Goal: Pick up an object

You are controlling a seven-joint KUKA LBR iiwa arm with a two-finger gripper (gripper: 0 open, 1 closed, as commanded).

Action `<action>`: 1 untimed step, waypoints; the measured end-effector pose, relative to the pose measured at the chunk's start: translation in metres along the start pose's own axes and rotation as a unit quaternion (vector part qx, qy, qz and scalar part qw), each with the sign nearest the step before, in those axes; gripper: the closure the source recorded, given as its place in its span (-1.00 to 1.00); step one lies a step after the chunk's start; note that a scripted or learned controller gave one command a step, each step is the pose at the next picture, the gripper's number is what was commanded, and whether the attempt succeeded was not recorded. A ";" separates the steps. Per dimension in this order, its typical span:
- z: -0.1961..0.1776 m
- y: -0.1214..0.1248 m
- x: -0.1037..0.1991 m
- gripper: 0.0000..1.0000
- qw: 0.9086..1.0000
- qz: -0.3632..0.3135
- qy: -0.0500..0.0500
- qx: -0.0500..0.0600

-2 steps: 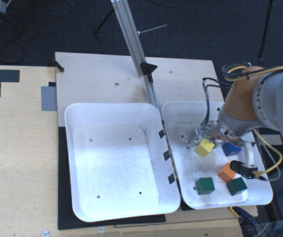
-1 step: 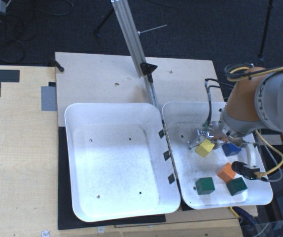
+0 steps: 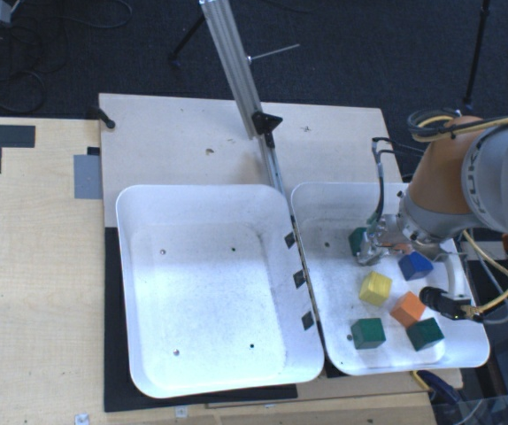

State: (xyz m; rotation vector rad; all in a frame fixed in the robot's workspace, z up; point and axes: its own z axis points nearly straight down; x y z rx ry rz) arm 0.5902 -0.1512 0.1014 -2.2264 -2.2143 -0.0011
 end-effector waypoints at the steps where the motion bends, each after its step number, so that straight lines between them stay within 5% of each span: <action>1: 0.001 0.000 0.000 -1.00 1.000 0.001 0.000 0.000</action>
